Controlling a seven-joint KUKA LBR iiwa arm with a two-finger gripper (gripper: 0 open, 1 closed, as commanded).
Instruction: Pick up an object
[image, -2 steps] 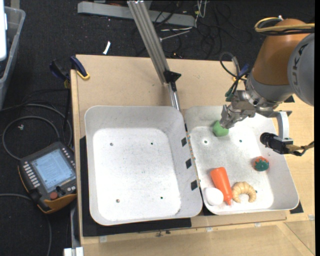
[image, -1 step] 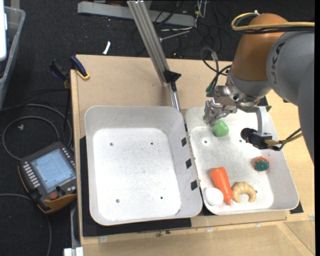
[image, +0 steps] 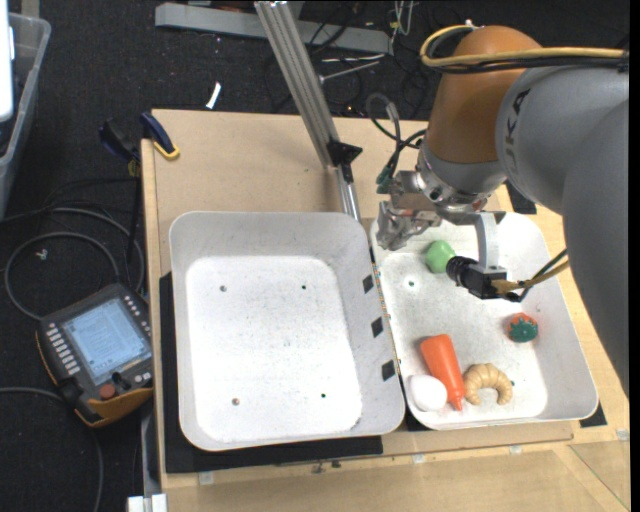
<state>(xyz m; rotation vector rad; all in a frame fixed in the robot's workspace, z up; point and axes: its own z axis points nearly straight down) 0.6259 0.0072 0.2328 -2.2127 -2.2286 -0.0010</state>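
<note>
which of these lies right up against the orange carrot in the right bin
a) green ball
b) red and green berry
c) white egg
c: the white egg sits against the orange carrot at the near end of the right bin, while the green ball lies at the far end by the gripper.

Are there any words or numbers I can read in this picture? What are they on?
No text reads clearly.
Grey arm: dark letters near its orange band, partly cut off, too unclear to read.
Handheld controller on the floor left of the bench: its screen is lit, but the writing is too small and blurred to read.
</note>
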